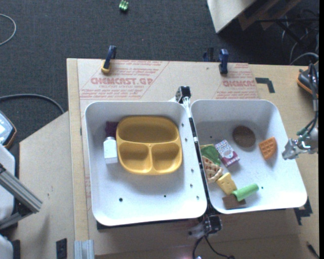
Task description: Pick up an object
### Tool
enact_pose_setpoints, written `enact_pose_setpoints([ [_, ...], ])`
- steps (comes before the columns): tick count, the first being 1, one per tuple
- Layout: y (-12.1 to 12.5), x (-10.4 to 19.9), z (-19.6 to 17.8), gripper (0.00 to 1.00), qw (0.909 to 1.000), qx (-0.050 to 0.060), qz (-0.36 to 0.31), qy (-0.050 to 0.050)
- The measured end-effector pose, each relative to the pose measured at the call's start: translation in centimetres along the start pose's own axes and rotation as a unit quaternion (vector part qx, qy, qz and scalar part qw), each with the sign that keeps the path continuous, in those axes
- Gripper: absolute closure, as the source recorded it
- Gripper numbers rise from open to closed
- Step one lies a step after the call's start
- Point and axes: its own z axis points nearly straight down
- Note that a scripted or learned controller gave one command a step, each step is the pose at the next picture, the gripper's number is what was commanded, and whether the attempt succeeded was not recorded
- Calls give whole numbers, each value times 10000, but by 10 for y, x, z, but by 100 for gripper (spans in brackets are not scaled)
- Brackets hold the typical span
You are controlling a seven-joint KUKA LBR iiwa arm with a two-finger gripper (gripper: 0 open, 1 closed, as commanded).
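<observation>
One claw (297,147), half cut off

Dark carpet floor (61,30), brown bench board (152,76)

A brown board (152,76) with red letters lies under two white bins. A blue clamp with a yellow tip (108,58) grips its back edge on the left, and another blue clamp (223,59) grips it further right. A small green thing (123,5) lies on the dark floor (50,35). A thin cable (30,98) curves along the floor at the left.
</observation>
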Motion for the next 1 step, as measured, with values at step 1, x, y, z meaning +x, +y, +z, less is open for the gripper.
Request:
enact_pose_setpoints([
  [1, 27, 51, 10, 100, 10000, 19, -17, 14],
])
